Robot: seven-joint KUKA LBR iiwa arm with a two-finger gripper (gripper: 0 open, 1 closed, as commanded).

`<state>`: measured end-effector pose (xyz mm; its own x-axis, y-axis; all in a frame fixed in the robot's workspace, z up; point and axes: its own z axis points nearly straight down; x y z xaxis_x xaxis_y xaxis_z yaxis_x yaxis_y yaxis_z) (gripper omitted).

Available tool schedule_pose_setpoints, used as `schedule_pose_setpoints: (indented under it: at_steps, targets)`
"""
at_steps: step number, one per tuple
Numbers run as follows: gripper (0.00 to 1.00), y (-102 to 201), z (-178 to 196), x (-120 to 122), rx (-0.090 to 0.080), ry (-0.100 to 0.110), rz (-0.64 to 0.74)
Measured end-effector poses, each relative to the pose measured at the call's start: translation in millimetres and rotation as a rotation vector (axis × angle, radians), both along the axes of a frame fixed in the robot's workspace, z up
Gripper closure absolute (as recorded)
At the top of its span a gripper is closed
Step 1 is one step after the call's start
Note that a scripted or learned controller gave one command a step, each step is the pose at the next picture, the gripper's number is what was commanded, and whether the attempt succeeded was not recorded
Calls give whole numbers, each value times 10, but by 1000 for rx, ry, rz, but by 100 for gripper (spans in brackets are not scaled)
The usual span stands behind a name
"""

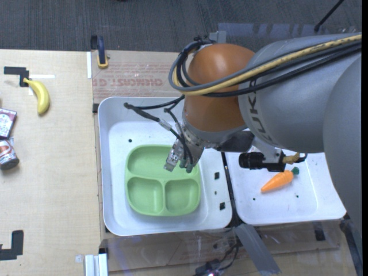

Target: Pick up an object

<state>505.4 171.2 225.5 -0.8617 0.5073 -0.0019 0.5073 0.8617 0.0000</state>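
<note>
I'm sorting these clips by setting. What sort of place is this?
Likely a robotics lab bench set up for grasping trials: a grey and orange arm reaches over two white bins, with toy-like props such as a green divided tray, a carrot and a banana.

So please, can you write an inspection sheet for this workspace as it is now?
Surface: wooden bench with two white bins, left bin, right bin.
Job's things: green tray in left bin; carrot in right bin.
Clutter: banana, can and packet on bench.
Grippers: tool over tray's upper compartment; nothing seen between its fingers.
Cables: black and yellow along arm.
Surroundings: dark floor.
</note>
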Motion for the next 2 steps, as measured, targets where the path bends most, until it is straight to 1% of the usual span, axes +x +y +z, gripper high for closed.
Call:
schedule_pose_setpoints:
  at_steps: [1, 2]
  targets:
    - [100, -414, -1325, -273, 0, 0, 414]
    - [100, -143, -372, -274, 0, 1, -52]
